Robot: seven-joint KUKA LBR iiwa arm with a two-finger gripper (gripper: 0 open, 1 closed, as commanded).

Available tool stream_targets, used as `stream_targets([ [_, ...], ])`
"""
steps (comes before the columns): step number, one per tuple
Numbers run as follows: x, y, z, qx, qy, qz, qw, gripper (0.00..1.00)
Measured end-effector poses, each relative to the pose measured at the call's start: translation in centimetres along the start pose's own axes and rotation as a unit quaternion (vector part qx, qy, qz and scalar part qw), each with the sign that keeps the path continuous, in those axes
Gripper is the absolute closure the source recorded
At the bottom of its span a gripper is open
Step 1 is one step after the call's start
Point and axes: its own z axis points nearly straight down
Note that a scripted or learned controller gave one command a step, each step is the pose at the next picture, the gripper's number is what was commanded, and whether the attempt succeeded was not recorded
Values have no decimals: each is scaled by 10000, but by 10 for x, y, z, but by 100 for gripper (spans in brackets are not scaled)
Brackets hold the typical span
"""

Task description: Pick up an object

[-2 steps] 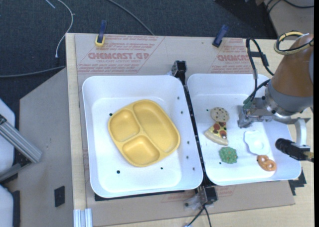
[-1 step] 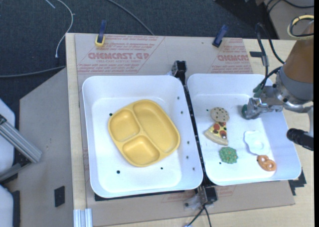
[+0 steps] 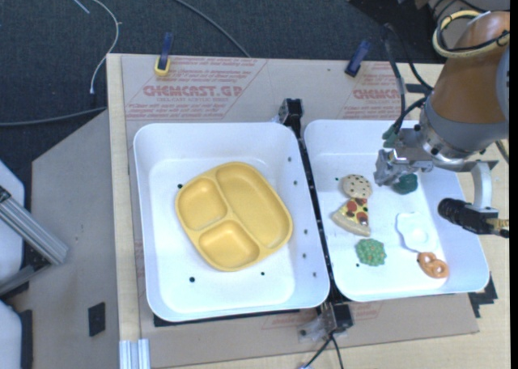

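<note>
My gripper [image 3: 392, 170] hangs low over the back part of the right bin [image 3: 461, 274], with the arm reaching in from the right. A small teal object [image 3: 405, 184] lies just beside and partly under it. To its left sits a round speckled cookie [image 3: 354, 186], and a pizza slice [image 3: 354, 216] lies below that. A green broccoli piece [image 3: 371, 252], a flat white piece [image 3: 413, 231] and an orange pretzel [image 3: 433, 265] lie nearer the front of the bin.
The left bin [image 3: 162, 278] holds a yellow divided plate [image 3: 233, 214]. A black clamp [image 3: 290, 111] sits at the back between the bins. A black part of the arm [image 3: 468, 215] juts over the right bin's right side.
</note>
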Motion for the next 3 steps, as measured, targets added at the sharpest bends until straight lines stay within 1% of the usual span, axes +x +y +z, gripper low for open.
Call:
stream_targets([
  [1, 58, 9, -10, 4, 5, -8, 10000, 100],
  [2, 111, 22, 3, 12, 0, -1, 10000, 100],
  [3, 165, 26, -6, 4, 6, -4, 10000, 100],
])
